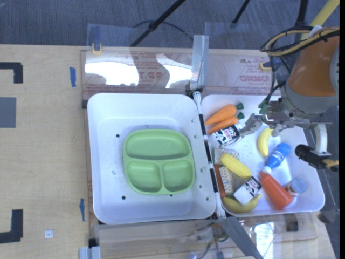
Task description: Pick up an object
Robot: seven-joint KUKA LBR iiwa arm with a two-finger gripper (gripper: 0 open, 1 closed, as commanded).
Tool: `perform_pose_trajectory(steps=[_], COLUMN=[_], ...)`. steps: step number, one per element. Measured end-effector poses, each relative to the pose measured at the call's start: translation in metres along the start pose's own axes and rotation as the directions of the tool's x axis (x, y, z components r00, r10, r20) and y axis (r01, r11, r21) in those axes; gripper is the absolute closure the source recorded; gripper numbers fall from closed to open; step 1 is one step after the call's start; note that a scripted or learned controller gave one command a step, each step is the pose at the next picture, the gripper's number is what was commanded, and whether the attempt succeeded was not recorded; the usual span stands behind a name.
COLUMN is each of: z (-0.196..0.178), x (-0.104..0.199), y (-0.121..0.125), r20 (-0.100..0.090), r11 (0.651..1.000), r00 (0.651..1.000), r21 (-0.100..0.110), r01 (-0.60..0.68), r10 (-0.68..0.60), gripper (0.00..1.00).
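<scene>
**Arm poised over the cluttered right-hand bin, nothing yet taken**

The hand (253,124) hangs low over the far half of the right bin (318,196), its metal fingers pointing toward the divider between the two bins. Whether they are spread or pressed together cannot be told at this angle; nothing is seen pinched between them. Just beside the fingertips, toward the divider, lie two carrots (222,116) side by side, and a small black-and-white carton (227,136) rests just nearer the front edge. A banana (263,142) lies just on the arm's side of the hand. Further toward the bin's front sit a corn cob (235,164), a blue-and-white bottle (277,158), a red-orange bottle (276,190), a second small carton (249,190) on top of another yellow fruit (237,204), and a small jar (296,186) near the bin's front right corner. The left bin (102,144) carries a green divided plate (159,161) at its centre.

The carrots are the likeliest target, being nearest. They appear to be light, rigid, smooth toy pieces, so slippage is the main risk; a grip across the thicker middle, square to the long axis, should hold better than one near the tapering tip. Their closeness to each other and to the carton leaves little finger room.
</scene>
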State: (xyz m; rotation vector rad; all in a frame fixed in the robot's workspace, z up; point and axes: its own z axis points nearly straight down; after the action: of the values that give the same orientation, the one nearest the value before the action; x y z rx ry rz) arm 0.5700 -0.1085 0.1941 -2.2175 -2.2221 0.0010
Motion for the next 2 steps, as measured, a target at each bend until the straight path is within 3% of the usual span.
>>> perform_pose_trajectory(steps=[1, 2], z=[-0.01, -0.024], x=[0.0, -0.055], y=[0.001, -0.008], r20=[0.0, 0.005], r11=[1.0, 0.926], r00=[1.0, 0.926], r21=[-0.003, -0.006], r01=[-0.001, 0.377], r10=[0.001, -0.377], gripper=[1.0, 1.0])
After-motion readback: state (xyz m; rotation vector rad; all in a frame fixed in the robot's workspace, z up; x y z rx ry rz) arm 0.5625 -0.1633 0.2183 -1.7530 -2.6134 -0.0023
